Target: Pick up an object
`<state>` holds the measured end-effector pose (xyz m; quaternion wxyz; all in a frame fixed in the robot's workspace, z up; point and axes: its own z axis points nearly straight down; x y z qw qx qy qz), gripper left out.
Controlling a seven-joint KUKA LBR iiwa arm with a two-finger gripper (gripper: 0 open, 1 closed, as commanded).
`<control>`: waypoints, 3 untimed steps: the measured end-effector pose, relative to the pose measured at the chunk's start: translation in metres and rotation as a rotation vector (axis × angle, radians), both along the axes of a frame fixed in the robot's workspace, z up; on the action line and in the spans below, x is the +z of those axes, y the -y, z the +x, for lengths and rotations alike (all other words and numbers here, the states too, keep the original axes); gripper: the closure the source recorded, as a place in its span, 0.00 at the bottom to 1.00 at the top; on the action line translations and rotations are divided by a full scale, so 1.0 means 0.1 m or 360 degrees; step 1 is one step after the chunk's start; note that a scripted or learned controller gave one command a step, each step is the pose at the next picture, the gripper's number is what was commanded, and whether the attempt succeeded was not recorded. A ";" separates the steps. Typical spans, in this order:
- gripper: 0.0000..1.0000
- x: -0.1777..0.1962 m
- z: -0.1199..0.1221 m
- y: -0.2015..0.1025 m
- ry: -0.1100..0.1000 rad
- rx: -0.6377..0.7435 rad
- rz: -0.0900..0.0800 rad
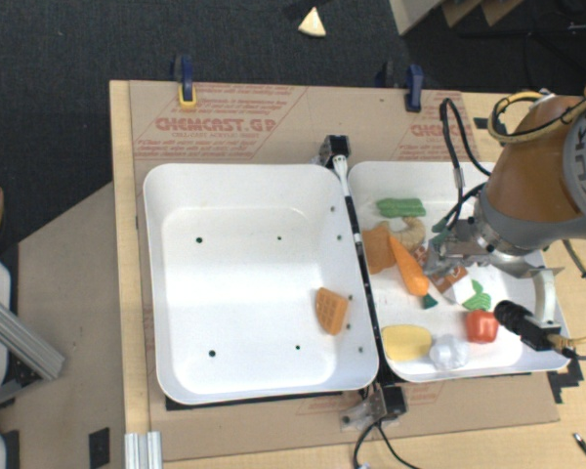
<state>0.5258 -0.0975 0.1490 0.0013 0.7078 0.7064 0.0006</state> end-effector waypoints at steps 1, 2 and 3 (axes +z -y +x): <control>1.00 -0.67 -0.49 -0.05 -0.0010 0.0000 0.0004; 1.00 0.43 0.51 -0.61 0.0025 0.0018 0.0000; 1.00 1.37 0.66 -1.30 0.0017 0.0018 0.0006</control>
